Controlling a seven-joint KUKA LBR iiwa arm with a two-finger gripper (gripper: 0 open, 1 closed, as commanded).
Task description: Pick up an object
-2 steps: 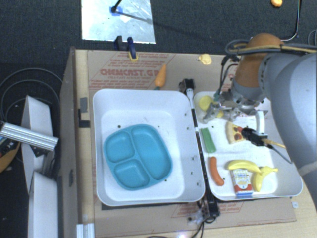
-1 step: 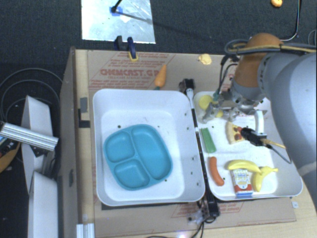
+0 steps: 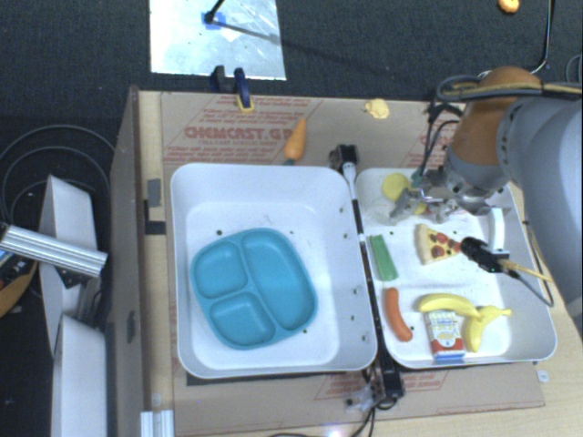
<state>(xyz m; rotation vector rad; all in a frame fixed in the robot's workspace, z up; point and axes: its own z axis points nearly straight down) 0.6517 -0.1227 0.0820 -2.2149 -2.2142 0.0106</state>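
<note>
Your gripper (image 3: 421,206) hangs at 12 o'clock in the right bin (image 3: 526,335). The lemon (image 3: 394,187) is just beside it at its 10 o'clock and the pizza (image 3: 439,244) is near at its 5 o'clock. Whether it is spread or closed I cannot tell.

Please mind these risks. If it comes down between the 2, it can close on nothing. The lemon is round and sits near the bin wall, so a small push can roll it away. The pizza lies flat (probably hard to get under) and may slide.

The count in the right bin is 1 lemon, 1 pizza, 1 green stick (image 3: 383,258), 1 sausage (image 3: 398,313), 2 bananas (image 3: 455,307) and 1 carton (image 3: 444,333). In the left bin (image 3: 209,198) there is 1 tray (image 3: 250,285).
</note>
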